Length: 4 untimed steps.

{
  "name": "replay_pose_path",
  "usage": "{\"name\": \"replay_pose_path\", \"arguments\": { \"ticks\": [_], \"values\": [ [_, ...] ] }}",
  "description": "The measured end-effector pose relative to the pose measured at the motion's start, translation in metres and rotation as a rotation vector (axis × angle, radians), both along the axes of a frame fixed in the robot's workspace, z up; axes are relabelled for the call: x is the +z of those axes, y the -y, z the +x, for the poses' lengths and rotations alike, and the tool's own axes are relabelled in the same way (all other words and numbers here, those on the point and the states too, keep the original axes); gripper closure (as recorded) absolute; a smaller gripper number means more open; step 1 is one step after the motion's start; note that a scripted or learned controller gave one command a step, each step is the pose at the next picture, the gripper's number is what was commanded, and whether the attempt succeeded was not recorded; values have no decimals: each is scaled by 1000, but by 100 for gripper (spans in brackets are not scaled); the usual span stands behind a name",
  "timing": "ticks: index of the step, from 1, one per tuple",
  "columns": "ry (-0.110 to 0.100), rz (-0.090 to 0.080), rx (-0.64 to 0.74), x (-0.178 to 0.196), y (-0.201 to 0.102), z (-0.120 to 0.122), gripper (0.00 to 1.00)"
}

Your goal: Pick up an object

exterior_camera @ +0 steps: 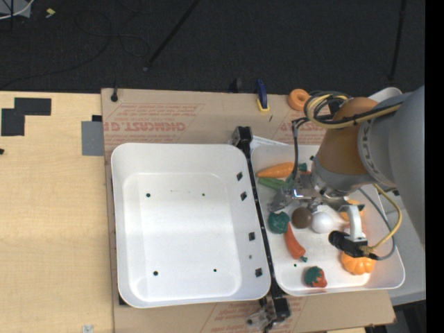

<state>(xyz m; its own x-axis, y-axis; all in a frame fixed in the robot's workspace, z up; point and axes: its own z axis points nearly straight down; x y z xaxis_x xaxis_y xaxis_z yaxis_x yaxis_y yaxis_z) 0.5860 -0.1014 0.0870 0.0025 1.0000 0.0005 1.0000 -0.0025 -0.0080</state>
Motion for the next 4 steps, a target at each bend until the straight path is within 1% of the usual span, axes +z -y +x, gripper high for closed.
{"name": "replay_pose_path", "arguments": {
  "ticks": [1, 2, 3, 4],
  "values": [
    [0, 2, 1, 0, -6, -44, 0],
    [3, 1, -3, 10, -5, -42, 100],
    [8, 0, 5, 0, -12, 14, 100],
    [4, 1, 0, 32, -19, -12, 100]
  ]
}}
